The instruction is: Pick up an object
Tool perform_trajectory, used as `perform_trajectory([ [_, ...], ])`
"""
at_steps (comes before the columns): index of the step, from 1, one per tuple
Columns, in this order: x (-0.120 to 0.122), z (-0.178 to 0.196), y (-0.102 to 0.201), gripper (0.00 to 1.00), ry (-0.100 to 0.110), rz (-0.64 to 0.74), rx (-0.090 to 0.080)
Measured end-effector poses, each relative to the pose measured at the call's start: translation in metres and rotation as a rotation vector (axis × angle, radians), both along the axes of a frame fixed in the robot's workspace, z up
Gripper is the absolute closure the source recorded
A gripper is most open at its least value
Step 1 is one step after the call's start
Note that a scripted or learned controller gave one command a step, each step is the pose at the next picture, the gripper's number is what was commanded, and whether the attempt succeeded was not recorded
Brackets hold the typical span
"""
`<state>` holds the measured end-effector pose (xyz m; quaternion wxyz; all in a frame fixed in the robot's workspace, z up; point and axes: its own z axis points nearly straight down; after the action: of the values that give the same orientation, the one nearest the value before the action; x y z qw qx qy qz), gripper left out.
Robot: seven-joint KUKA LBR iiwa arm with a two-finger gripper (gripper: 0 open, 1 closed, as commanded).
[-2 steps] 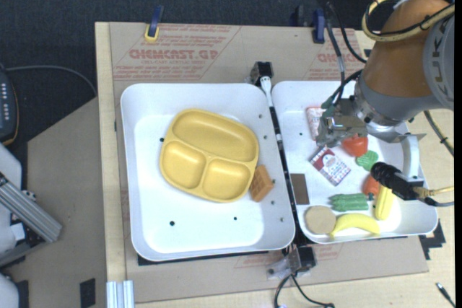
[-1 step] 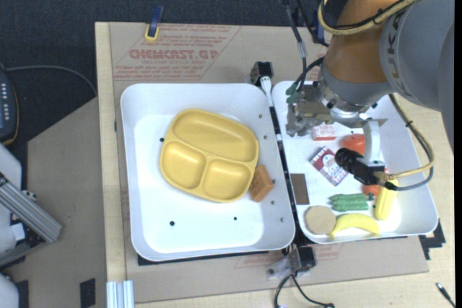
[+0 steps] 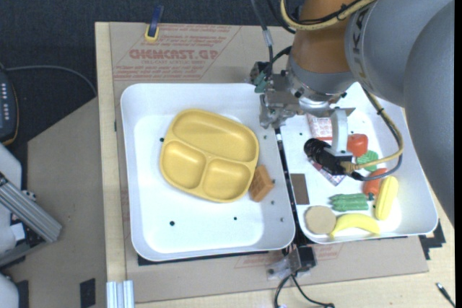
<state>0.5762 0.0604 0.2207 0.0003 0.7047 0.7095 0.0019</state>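
Since the task names no single item, any loose piece in the two bins could serve, and the nearest to the claw (image 3: 273, 112) are the small ones. It hangs over the wall shared by the left bin (image 3: 137, 177) and the right bin (image 3: 415, 216), near their far end. I cannot tell how far open it is, and nothing shows in its hold.

The yellow plate (image 3: 209, 154) in the left bin is smooth, rigid moulded plastic with three wells. It is probably light, but broad and slick, so only its rim offers a grip. The brown wedge (image 3: 261, 184) touching its right edge looks matte, blocky and light, which suits a pinch across its short sides.

In the right bin lie glossy toy foods. The banana (image 3: 355, 225) is curved and likely to roll. The beige disc (image 3: 320, 218) beside it is flat and hard to get under. The green pod (image 3: 349, 200) is thin and ridged, and the red piece (image 3: 357, 143) is rounded. All seem hard, light and unbreakable.
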Motion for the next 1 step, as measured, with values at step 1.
perform_trajectory([
  [1,0.0157,0.0061,0.001,1.0,0.0,-0.005,-0.002],
])
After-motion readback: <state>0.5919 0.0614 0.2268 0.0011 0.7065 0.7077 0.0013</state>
